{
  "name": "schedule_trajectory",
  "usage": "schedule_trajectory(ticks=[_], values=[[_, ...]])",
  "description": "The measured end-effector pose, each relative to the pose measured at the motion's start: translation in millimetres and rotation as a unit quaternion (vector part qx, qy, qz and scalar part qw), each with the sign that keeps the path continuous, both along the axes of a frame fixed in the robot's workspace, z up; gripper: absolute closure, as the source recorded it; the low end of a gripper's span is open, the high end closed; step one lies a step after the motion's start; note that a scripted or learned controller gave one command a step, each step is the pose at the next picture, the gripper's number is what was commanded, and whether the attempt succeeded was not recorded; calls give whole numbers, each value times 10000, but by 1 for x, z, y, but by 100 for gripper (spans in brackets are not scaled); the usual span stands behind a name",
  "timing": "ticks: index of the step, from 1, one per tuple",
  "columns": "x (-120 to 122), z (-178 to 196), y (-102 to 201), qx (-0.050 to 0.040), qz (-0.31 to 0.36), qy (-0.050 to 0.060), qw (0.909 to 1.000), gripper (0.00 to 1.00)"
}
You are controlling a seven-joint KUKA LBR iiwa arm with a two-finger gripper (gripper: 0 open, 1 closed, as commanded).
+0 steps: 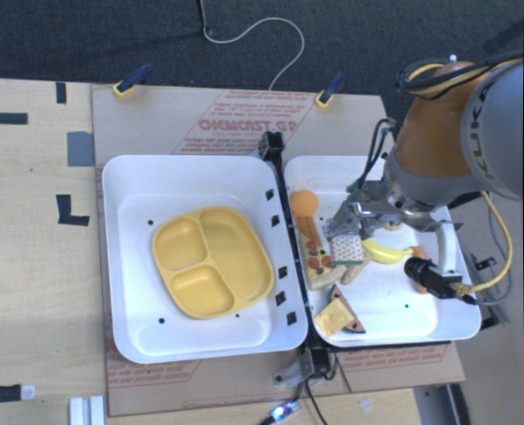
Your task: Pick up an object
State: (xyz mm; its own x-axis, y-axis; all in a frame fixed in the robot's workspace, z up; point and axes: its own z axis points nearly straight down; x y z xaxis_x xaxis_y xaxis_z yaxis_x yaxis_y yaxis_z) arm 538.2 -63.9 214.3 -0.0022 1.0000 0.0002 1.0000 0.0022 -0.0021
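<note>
White plastic, shallow and glossy, makes up both bins; the left bin [125,264] holds a yellow three-compartment plastic tray [212,261] lying flat near its middle; the right bin [421,321] holds a crowded heap of small items against its left wall. Among them: an orange ball [304,204] near the top, a long narrow orange-brown strip [312,246] beside the wall, a yellow banana [388,252], a small pale mesh-patterned block [347,250], and a yellow wedge with a dark edge [336,315] near the front. The grey arm with its orange band [439,144] hides the bin's upper right part; its metal gripper [358,224] sits low over the heap, just beside the mesh block and banana; whether it is parted or closed I cannot tell.
</note>
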Motion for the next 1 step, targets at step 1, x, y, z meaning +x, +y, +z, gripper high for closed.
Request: schedule_trajectory(ticks=[1], values=[[-1,13,14,5,5,-4,10000,100]])
